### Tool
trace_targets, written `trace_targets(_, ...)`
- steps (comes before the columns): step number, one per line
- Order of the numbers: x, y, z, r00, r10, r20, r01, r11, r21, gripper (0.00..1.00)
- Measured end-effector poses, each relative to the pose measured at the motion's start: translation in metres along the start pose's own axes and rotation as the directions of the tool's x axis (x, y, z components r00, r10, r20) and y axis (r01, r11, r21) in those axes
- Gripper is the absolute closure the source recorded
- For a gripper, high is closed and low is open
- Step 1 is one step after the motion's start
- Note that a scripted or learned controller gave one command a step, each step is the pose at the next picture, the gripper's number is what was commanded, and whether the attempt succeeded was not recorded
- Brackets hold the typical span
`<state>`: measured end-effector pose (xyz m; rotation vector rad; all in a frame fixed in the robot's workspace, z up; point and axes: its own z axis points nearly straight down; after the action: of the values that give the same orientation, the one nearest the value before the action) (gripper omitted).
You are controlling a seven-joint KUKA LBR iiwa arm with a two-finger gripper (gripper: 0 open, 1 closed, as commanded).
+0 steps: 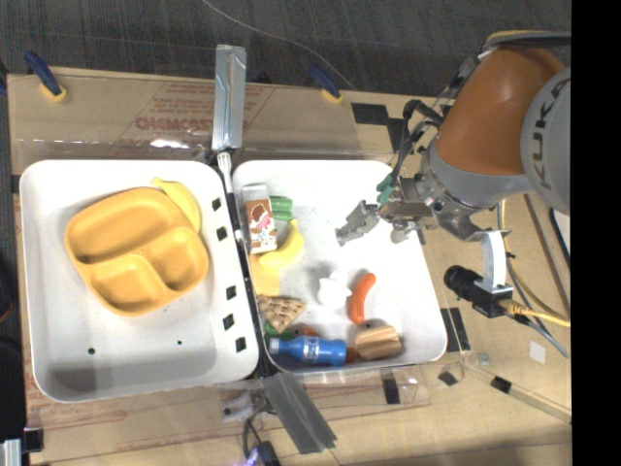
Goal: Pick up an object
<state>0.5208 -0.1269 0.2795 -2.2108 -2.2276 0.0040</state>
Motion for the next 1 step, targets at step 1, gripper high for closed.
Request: trace_targets(1,-0.0019,-0.0463,0.1395,0.994,-0.109,-0.003,0.109,0.994,0.008,0.0)
